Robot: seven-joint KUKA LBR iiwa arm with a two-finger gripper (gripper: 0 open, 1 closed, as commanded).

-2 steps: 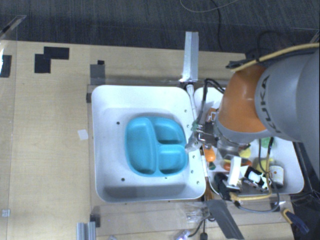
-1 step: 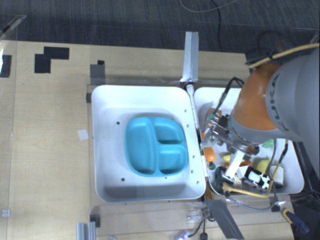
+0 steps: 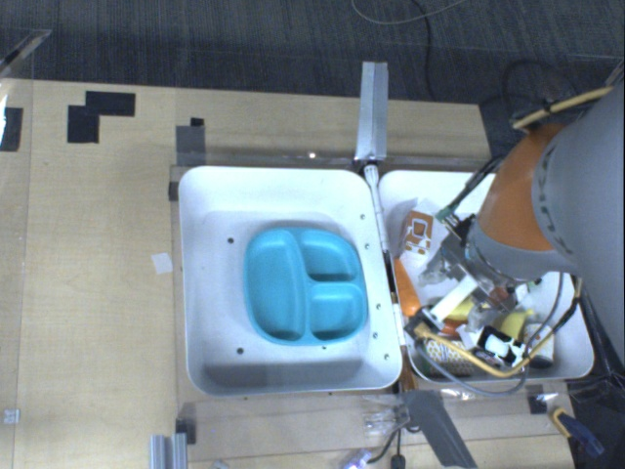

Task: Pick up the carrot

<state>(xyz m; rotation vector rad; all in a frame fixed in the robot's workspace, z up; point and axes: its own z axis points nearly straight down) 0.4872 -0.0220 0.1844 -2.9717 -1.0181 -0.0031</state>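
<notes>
1. Carrot (image 3: 405, 283): you will find it in the right bin (image 3: 583, 352), hard against the divider wall (image 3: 376, 225) that this bin shares with the left one; it reads as a slim orange strip just to the right of that wall, below the white-and-orange packet (image 3: 418, 233).
2. Its long axis runs roughly along the divider wall, top to bottom of the view; the lower end seems to widen near the clutter at the bin's front, though you should treat that as likely rather than sure, since the strip is narrow and partly hidden.
3. Your gripper (image 3: 479, 301) sits to the right of the carrot, well away from the divider wall, low over a heap of mixed items (image 3: 488, 345); the grey arm (image 3: 576, 174) with its orange band covers much of it.
4. Whether the jaws stand open or closed, you cannot tell; the wrist body and cables mask them.
5. Judged from this, the coming move turns on a shift left towards the divider wall, with the jaws set across the carrot's length; the wall leaves little room on that side.
6. Left bin (image 3: 195, 360), beyond the divider wall, holds a blue divided tray (image 3: 283, 291).
</notes>
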